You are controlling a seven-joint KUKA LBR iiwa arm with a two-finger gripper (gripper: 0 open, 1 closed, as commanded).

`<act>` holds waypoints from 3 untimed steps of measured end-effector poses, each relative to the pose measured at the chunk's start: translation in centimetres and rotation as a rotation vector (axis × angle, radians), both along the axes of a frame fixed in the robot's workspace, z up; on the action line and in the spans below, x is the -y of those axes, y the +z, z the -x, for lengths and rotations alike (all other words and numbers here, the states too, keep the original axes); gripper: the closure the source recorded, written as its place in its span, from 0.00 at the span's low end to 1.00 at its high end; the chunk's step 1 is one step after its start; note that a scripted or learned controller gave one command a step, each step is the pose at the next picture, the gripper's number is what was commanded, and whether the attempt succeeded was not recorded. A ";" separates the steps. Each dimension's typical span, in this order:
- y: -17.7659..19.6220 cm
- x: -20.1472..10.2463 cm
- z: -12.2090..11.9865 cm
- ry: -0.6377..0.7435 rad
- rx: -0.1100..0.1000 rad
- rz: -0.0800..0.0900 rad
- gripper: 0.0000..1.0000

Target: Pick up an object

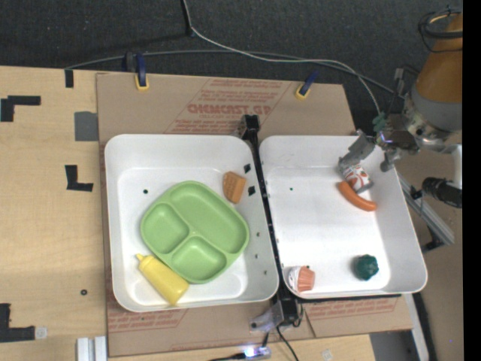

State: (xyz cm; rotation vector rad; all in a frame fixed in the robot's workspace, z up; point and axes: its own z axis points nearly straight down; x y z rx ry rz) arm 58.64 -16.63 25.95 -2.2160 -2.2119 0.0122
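Fingers (352, 162) of the gripper (370, 156) are spreading apart, it seems, though the view is coarse, hovering at the right bin (391, 277)'s far edge. Just below them an orange sausage-shaped object (356, 196) is lying slantwise on the white floor, with a small red-and-white piece (359, 177) touching its upper end.

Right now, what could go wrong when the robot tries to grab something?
The gripper hangs near the right bin's far wall, just above the orange sausage-shaped toy. That toy looks slim and round, so it might roll or slip away. A small red-and-white object touches it, so the fingers could pinch both or knock one aside.
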 end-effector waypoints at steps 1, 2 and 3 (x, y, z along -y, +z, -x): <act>0.7 0.0 -0.2 0.003 0.012 0.002 0.00; -3.9 -0.7 0.0 0.003 0.007 0.002 0.00; -9.7 -0.6 -0.8 0.003 0.007 0.002 0.00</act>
